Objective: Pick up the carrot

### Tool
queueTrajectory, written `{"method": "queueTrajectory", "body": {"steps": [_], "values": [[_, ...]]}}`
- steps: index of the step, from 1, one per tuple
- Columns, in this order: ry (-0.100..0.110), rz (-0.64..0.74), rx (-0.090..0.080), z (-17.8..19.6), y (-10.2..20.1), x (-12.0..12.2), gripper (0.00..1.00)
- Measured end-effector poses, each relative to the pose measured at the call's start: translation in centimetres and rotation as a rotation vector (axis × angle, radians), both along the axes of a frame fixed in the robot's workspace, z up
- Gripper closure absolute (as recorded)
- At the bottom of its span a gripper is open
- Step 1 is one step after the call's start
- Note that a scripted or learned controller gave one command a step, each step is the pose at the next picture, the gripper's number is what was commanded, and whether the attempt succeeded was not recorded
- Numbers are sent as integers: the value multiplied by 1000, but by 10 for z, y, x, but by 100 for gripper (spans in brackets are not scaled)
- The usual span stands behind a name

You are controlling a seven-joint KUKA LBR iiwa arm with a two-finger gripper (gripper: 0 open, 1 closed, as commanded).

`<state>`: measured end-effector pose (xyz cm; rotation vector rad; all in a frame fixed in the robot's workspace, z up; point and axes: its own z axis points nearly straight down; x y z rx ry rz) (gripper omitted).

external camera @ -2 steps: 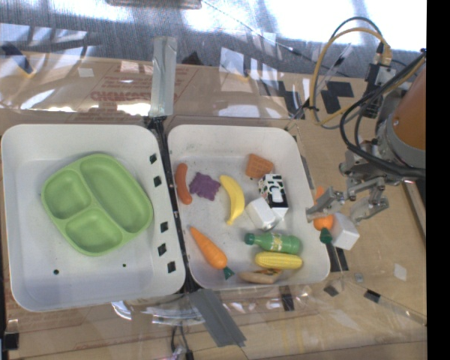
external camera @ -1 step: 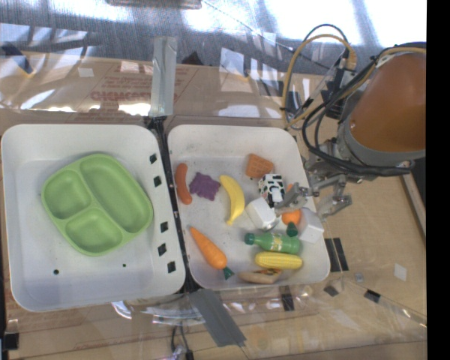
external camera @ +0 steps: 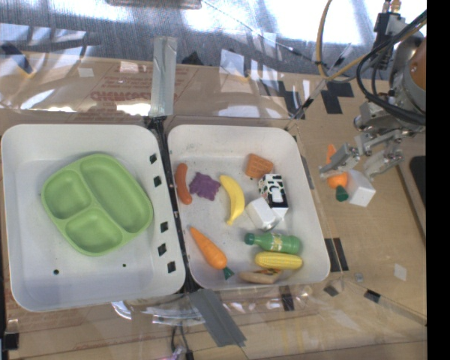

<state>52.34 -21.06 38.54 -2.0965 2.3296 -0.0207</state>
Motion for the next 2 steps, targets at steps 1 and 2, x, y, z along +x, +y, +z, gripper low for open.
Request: {"method": "queueTrajectory", "body": {"steps": [1, 2], "values": [[-1, 2, 3, 7, 1, 1, 100], [18, 63, 8, -58, 0, -11, 100]]}}
